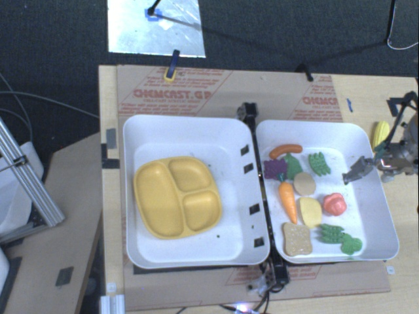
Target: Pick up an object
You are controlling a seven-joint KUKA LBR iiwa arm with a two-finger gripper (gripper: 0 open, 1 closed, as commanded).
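The right white bin [376, 205] holds several toy foods: an orange sausage [286, 150], a purple piece [275, 169], a green leafy piece [319, 163], a beige round [304, 184], a carrot [288, 200], a yellow block [310, 211], a red fruit [334, 204], a bread slice [298, 239] and green vegetables [342, 237]. My gripper [351, 174] reaches in from the right over this bin's right side. It sits just right of the leafy piece and above the red fruit. I see nothing in it.
The left white bin [150, 136] holds a yellow divided tray [177, 196]. A yellow item [380, 135] lies on the bench outside the right bin's far right corner, near the arm [400, 154]. Black clips run along the wall between the bins.
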